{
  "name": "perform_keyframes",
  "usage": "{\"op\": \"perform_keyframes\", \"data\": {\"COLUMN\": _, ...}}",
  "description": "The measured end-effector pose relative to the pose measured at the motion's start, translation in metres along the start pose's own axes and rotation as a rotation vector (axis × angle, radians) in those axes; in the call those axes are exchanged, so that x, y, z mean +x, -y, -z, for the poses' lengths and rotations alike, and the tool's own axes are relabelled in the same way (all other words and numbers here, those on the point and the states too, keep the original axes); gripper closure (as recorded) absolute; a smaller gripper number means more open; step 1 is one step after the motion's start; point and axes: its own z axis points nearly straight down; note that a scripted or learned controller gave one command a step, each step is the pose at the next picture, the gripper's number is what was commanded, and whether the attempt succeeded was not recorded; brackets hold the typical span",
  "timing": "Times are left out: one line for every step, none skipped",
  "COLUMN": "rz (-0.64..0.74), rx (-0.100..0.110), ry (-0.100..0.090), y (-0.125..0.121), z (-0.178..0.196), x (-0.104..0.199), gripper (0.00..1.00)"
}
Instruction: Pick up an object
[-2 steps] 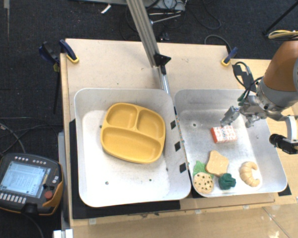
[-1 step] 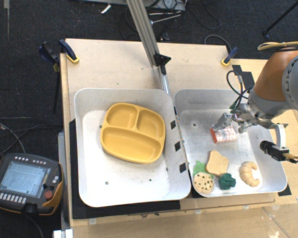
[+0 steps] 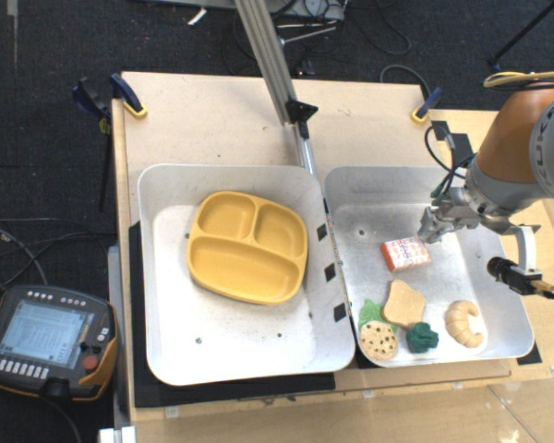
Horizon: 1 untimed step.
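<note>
Nothing was lifted yet: the gripper [image 3: 436, 226] hovered in the right bin [image 3: 369, 192], just beyond the small carton [image 3: 405, 254], finger state impossible to tell.

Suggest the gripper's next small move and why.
Probably shift slightly down-left in the camera view, then descend onto the red-and-white carton. The gripper sits just up-right of the carton, its nearest item; the bread slice, croissant and cookie lie further off.

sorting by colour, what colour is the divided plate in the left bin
Yellow plate, clearest in the camera view.
</note>
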Motion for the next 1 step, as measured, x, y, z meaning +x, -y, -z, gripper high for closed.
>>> {"op": "perform_keyframes", "data": {"rz": 0.0, "rx": 0.003, "ry": 0.0, "y": -0.0024, "z": 0.0431, "x": -0.0025, "gripper": 1.0}}
